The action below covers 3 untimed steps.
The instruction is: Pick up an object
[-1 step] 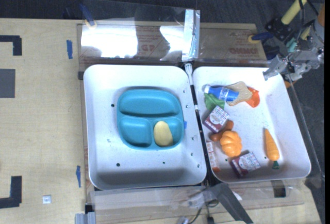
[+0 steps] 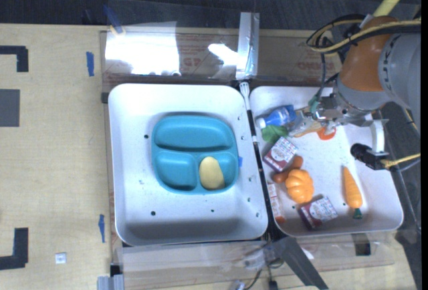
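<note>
Camera view: glossy divided blue tray (image 2: 194,148), smooth yellow lemon (image 2: 211,173).

Just left of the gripper (image 2: 319,115) lies a blue bottle (image 2: 277,115), on its side; below it an orange pumpkin (image 2: 298,184); lower right, a carrot (image 2: 352,190), lengthwise.

1. My surface (image 2: 47,168) is pale wood with black corner marks near its left edge and bits of blue tape.
2. Two shallow white bins sit directly on it, side by side and touching along their inner edges: the left bin (image 2: 127,148) and the right bin (image 2: 388,205).
3. A clear plastic panel (image 2: 174,48) stands along the surface behind the left bin.
</note>
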Each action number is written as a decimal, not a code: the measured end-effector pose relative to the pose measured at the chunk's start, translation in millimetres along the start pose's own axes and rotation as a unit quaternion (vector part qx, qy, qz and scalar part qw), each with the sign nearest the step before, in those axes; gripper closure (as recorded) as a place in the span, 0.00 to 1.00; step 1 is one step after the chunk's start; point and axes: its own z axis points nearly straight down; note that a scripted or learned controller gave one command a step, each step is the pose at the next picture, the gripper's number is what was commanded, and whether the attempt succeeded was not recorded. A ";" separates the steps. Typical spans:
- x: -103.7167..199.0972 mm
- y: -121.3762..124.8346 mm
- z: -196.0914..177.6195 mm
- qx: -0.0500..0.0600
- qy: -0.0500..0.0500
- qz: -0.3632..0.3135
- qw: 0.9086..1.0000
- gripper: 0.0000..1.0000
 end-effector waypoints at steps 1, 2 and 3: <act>-13.0 28.9 0.3 0.002 0.000 0.101 0.995 0.00; -12.8 28.9 -8.6 0.004 0.000 0.101 0.995 1.00; -19.6 36.6 0.6 0.004 0.000 0.034 0.999 1.00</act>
